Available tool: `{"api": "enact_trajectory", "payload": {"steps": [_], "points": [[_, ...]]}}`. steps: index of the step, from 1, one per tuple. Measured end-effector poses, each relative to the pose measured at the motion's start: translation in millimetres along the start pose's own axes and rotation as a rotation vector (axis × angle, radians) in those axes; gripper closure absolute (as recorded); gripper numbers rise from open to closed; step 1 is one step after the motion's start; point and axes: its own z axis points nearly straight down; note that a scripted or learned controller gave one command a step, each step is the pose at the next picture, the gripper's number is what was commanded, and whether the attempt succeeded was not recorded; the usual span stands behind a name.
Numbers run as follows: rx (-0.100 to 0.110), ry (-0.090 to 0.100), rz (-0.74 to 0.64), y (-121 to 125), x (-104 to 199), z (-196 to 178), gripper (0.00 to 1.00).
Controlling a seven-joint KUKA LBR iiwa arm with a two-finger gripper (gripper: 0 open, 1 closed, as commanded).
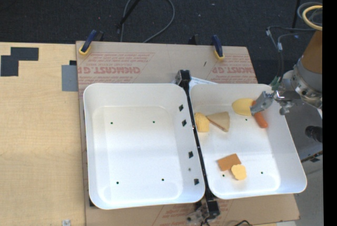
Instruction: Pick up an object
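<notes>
I read one marking only: red printed lettering, upside down from my view, apparently "CHEMCAST", on the flat brown cardboard sheet (pixel 131 64) under the two white bins.

White bins (pixel 137 188); yellow lemon-like piece (pixel 242 107), orange carrot-like stick (pixel 261 120), tan wedge (pixel 220 121), pale yellow lump (pixel 201 123), brown-orange slab (pixel 228 161), yellow disc (pixel 239 172). Brown cardboard (pixel 152 64) with red print; yellow-and-blue clamps (pixel 88 43). Light wood bench (pixel 37 146).
</notes>
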Motion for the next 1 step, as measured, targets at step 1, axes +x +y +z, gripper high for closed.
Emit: {"api": "enact_trajectory", "payload": {"steps": [1], "points": [[0.006,0.002,-0.001,-39.3,39.6,153.5,0.00]]}}
